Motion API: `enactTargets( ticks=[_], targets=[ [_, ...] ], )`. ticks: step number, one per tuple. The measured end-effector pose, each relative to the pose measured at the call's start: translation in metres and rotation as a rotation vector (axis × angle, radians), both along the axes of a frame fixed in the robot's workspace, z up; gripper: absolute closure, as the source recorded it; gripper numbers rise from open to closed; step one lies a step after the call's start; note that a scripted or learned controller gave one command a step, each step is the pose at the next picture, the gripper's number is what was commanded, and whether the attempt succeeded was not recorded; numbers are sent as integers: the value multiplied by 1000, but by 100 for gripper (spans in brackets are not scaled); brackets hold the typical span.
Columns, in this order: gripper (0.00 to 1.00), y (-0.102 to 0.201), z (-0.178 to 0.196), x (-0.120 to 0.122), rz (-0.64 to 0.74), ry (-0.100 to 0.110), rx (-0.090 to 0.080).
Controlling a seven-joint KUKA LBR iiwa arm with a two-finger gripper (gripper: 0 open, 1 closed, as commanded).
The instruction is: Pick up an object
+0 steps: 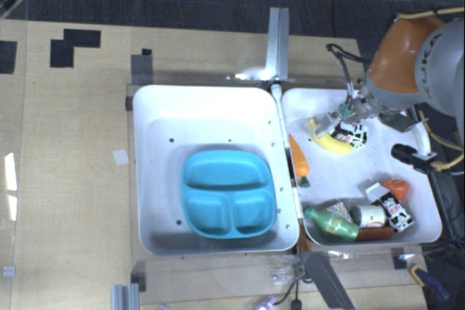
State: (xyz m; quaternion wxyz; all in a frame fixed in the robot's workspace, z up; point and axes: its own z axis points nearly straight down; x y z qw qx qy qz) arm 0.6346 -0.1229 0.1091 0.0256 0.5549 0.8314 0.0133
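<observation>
Camera view: gripper (349, 115) hides part of the banana (330, 143).

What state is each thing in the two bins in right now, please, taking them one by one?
Blue divided plate: flat in the left bin, right way up.
Banana: lying in the right bin, under the gripper.
Carrot: lying along the bin's left wall.
Green bottle: on its side at the front wall.
White cup: on its side beside the bottle.
Gripper: low over the banana; holding unclear.
</observation>
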Motion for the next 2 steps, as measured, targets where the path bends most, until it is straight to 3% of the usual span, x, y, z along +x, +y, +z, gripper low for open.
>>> enactTargets(
  ticks=[1, 2],
  targets=[
    [100, 2, 15, 3, 0, -8, 2],
    [0, 1, 15, 3, 0, -8, 2]
  ],
)
